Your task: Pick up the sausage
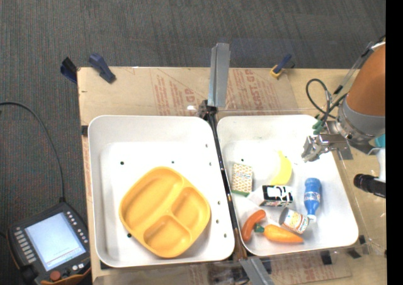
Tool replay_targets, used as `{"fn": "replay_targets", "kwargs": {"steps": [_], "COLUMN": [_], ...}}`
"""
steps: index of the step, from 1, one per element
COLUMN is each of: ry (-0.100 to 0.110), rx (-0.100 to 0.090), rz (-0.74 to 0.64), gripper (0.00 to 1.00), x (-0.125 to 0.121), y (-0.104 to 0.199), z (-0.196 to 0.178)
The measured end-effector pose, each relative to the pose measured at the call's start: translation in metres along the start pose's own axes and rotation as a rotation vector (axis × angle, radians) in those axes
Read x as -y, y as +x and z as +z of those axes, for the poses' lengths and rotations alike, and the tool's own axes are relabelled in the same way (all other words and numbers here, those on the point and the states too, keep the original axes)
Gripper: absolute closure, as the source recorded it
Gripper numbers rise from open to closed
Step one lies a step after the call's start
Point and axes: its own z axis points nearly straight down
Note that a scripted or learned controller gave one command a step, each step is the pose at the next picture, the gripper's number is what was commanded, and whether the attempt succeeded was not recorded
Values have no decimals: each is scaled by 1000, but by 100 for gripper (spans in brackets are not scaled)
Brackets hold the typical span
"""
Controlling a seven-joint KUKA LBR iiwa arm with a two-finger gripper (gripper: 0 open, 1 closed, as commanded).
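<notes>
- Grey carpet surrounds the plywood desk (pixel 157 85), which bears two white bins.
- Nothing of the pickup looks done: the short reddish-orange sausage (pixel 253 223) lies untouched near the front-left corner of the right bin (pixel 252 128), touching the orange toy carrot (pixel 282 234).
- Well apart, up at that bin's far right edge, hangs the metal claw (pixel 313 147); whether it is apart or together I cannot tell, though it seems to carry nothing.
</notes>
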Motion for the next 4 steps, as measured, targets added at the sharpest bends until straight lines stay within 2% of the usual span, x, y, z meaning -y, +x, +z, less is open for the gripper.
{"fn": "replay_targets", "kwargs": {"steps": [1,2,3,4], "ry": [-1,-1,-2,-2], "rx": [-1,-1,0,-1], "rz": [-146,-345,-367,-403], "gripper": [100,100,100,100], "x": [18,37,90,100], "y": [-31,-30,-31,-29], "z": [35,38,16,22]}}
